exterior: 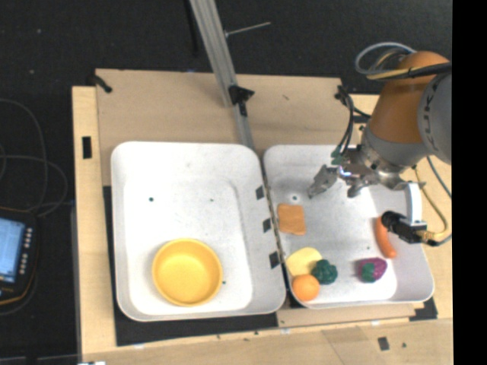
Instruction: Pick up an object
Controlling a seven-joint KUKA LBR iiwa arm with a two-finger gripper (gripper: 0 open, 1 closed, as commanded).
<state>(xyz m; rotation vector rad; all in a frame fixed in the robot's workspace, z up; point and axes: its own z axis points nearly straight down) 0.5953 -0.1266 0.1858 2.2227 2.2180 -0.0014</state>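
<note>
One arm bends over the right bin, fingers seemingly spread, grasping nothing.

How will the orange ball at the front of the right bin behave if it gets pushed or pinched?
The orange ball looks round and smooth, so it will probably roll when nudged. It sits against the yellow piece and the green broccoli-like toy, which may block some directions. A two-finger pinch could squirt it sideways.
</note>
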